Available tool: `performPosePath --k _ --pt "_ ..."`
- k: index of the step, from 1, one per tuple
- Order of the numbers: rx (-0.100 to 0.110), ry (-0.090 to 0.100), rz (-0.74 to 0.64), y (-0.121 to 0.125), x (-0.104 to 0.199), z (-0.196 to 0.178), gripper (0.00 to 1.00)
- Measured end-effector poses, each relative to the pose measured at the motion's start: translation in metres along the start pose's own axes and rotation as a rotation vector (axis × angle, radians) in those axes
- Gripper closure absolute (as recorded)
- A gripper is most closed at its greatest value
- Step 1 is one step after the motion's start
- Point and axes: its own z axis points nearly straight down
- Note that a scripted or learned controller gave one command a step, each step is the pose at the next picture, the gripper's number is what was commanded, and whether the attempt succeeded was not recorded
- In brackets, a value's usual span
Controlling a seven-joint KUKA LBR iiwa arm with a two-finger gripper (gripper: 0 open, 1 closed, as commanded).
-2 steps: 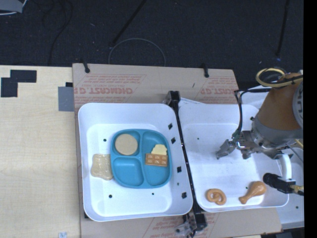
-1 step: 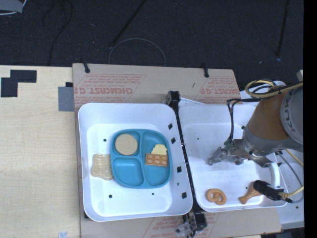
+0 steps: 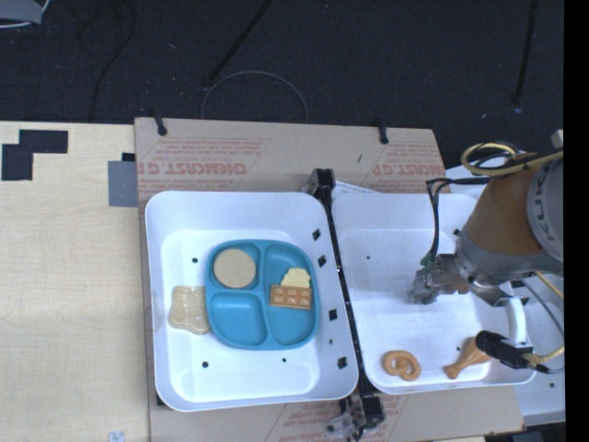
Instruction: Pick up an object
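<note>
Behind the pretzel [image 3: 401, 365], toward the middle of the right bin [image 3: 386, 212], the gripper [image 3: 424, 289] hangs low over bare white floor with no object under it. Whether it is released or clenched cannot be told from this slant. Placed so, it seems off any target. The pretzel lies apart from it by the front wall, and a tan cone-shaped piece [image 3: 460, 364] lies near the pretzel's right. Both are loose and flat, so they look like the readiest picks. Well left of the pretzel, across the bin walls, a blue divided tray [image 3: 241, 325] keeps a round cracker [image 3: 234, 267] and a waffle piece [image 3: 291, 296] sorted in compartments, probably awkward to reach into.
</note>
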Motion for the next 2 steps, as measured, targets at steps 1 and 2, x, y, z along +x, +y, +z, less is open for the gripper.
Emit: performPosePath --k 1,2 --pt "-0.001 0.0 0.0 -0.004 0.0 -0.042 1.0" --pt "-0.004 -0.001 -0.007 0.002 0.0 -0.103 1.0"
